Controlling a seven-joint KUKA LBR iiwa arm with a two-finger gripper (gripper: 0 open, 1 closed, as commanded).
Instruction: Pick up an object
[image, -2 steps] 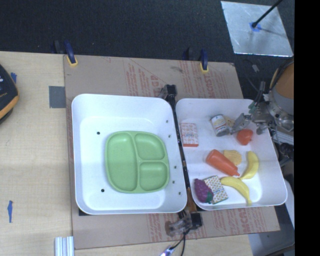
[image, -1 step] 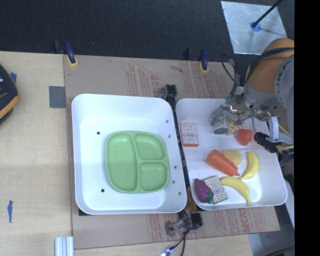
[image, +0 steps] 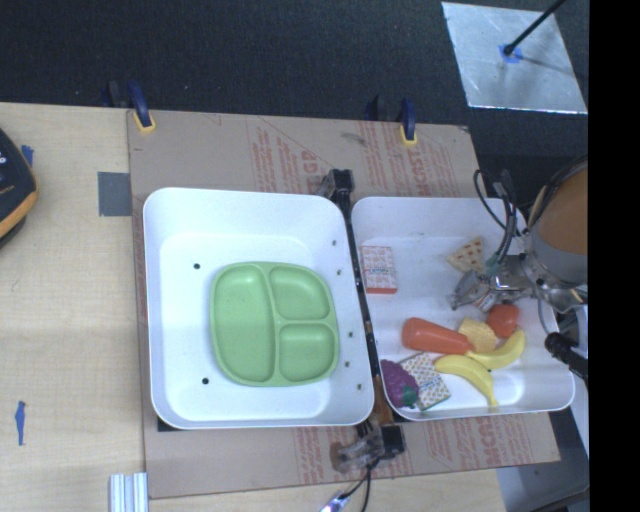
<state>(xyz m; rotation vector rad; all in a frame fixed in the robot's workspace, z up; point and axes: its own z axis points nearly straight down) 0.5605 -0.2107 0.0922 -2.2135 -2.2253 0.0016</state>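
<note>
Camera view: the right bin (image: 400, 215) is crowded near the carrot (image: 436, 335), whose long axis runs left-right, tip pointing left. Just right of it lie a tomato (image: 503, 319) and bananas (image: 480, 365); a cracker (image: 466, 254) lies above. The tool (image: 478, 291), above the carrot, is seen spread, holding nothing.

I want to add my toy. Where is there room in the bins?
Bare floor lies around the green plate in the left bin, and between the small card and cracker. It is crowded by the carrot, bananas and gripper.
</note>
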